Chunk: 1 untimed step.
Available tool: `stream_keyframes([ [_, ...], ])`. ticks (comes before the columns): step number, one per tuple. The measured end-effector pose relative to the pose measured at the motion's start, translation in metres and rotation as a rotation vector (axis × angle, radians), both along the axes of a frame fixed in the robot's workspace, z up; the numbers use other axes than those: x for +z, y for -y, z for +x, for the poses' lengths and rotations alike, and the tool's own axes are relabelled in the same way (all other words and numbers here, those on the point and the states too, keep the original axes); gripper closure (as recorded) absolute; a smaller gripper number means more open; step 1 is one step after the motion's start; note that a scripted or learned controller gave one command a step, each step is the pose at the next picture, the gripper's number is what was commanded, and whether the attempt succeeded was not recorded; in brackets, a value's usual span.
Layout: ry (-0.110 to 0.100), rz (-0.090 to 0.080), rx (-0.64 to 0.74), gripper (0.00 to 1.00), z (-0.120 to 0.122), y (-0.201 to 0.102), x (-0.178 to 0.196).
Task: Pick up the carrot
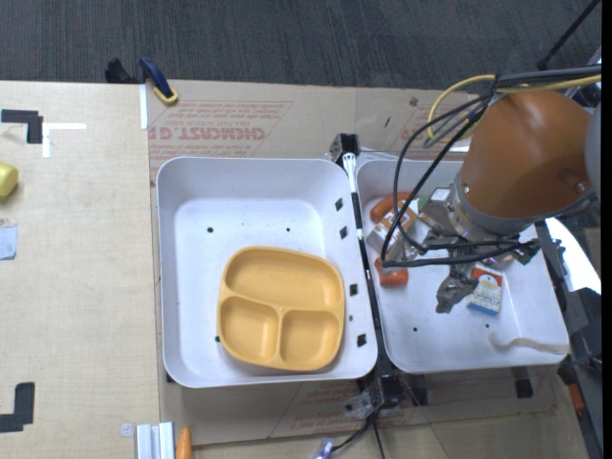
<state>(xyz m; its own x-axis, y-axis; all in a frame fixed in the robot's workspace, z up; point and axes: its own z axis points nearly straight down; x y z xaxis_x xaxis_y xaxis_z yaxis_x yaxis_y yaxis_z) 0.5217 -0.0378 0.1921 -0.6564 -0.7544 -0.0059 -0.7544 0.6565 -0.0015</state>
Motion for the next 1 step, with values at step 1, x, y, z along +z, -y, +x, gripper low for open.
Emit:
stream_keyframes([
  [1,-0.004,-0.001,-0.066,0.00,-0.0239,-0.0721,-0.0006],
])
